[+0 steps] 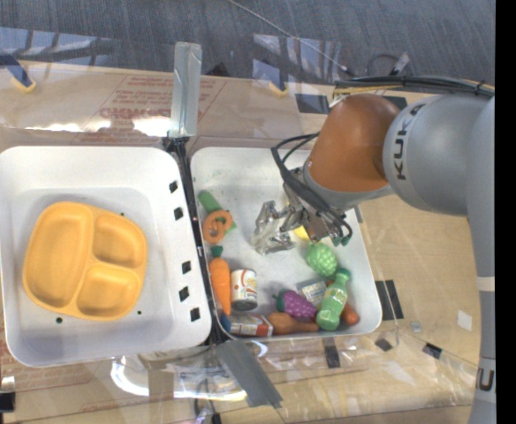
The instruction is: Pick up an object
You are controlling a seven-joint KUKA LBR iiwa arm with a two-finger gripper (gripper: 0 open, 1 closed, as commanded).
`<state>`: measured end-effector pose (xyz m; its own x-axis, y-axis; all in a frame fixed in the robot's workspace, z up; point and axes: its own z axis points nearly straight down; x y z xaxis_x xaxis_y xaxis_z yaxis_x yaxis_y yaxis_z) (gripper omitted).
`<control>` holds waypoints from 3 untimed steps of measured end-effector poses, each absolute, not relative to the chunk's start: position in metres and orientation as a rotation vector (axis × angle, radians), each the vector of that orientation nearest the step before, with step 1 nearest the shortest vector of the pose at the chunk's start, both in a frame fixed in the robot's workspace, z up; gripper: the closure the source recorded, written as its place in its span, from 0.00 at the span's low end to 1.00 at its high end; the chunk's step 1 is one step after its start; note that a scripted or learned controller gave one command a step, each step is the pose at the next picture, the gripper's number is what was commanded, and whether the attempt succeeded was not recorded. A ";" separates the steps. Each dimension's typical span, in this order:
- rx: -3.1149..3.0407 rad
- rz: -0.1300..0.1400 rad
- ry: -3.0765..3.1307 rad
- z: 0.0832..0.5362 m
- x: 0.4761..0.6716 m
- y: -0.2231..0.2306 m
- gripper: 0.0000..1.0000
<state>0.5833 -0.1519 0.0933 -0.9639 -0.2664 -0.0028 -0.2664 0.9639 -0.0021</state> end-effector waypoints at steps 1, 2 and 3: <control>-0.399 -0.008 3.103 0.227 0.596 -0.120 1.00; -0.161 -0.002 3.132 0.268 0.638 -0.117 1.00; -1.083 0.000 2.950 0.245 0.566 -0.163 1.00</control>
